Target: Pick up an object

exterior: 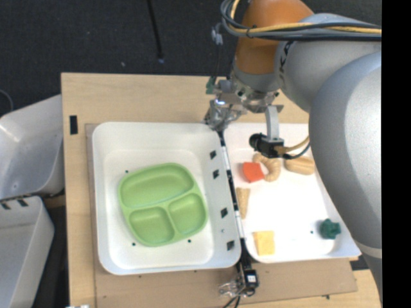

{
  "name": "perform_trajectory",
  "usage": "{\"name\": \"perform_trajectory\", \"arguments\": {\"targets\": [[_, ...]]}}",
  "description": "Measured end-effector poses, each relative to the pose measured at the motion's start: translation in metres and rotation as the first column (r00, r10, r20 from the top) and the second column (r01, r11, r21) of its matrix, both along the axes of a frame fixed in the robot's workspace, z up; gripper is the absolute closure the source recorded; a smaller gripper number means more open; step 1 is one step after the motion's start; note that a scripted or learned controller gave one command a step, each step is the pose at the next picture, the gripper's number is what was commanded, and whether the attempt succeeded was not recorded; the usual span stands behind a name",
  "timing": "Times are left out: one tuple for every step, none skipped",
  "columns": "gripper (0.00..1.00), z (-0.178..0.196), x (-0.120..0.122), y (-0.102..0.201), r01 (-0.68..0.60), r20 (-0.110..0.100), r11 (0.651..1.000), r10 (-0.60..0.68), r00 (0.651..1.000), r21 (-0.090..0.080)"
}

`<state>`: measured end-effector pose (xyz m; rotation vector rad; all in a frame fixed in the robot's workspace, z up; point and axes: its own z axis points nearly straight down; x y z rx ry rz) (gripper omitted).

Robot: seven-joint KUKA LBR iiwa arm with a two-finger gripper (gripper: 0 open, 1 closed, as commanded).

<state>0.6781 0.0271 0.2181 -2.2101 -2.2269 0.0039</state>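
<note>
- The jaws hang at the far end of the wall shared by the two bins, over the right bin's [292,201] far left corner. They are a dark cluster under the wrist, and you cannot tell whether they stand wide or narrow. Nothing shows between them.
- Descend here and you likely hit the rim or bare floor. No object lies directly beneath, so the closing would probably catch nothing.
- The nearest candidates sit a little nearer you, toward the middle of the far half of the right bin: a red block [253,171] touching a curved tan piece [273,167], with a pale beige piece [300,165] just beside that. Packed so tight, one jaw may land on a neighbour and push the cluster away, or pinch two things and drop both.
- A thin tan wedge [243,201] lies against the shared wall. There may be no room for a jaw on the wall side, so a scrape is the risk.
- The yellow block [264,242] near the front edge and the small green object [330,228] by the front right corner stand well apart, the cleaner picks in my judgement.
- The green divided plate [163,203] in the left bin [103,191] is broad and flat. It would likely slip from an edge pinch.
- Loose cables near the wrist could snag on a low reach.
</note>
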Motion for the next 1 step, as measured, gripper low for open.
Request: {"name": "perform_trajectory", "arguments": {"targets": [[1.00,0.0136,-0.0108,0.0547,0.000,0.002,1.000,0.000,1.000,0.000]]}}
